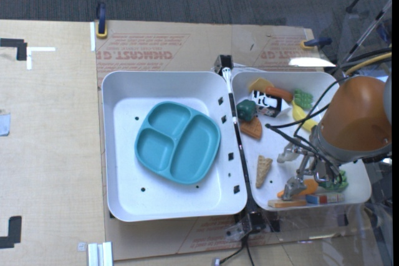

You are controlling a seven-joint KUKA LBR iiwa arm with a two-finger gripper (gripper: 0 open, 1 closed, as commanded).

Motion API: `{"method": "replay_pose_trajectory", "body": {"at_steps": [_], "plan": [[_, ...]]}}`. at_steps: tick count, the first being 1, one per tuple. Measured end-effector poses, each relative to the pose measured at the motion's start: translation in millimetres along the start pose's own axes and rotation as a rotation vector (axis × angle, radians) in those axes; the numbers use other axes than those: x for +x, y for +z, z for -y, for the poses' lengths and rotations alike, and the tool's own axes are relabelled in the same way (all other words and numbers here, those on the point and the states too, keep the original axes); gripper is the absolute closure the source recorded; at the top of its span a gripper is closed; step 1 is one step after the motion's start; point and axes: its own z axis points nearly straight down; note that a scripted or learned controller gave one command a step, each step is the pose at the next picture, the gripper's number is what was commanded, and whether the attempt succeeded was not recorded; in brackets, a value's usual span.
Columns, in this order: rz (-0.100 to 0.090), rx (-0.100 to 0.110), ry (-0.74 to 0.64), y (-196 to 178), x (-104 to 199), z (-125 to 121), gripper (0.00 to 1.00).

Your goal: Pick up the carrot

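The pincer [298, 187] hung low over the right bin [355, 196] — fingers straddling the carrot [307, 185] directly beneath, grip uncertain — poised to lift.

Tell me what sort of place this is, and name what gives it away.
Most likely a robotics lab test bench, not a kitchen. Two white bins sit on cardboard held by clamps, a robot arm trailing cables reaches in, and the food is toys: a carrot and an ice cream cone, beside a teal divided plate.
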Motion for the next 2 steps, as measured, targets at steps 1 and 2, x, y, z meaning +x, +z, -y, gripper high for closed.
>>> {"method": "replay_pose_trajectory", "body": {"at_steps": [1,2], "plan": [[0.007,-0.001,0.006,-9,-3,0,1.0],[0.002,-0.001,-0.496,0,-3,23,1.0]]}}
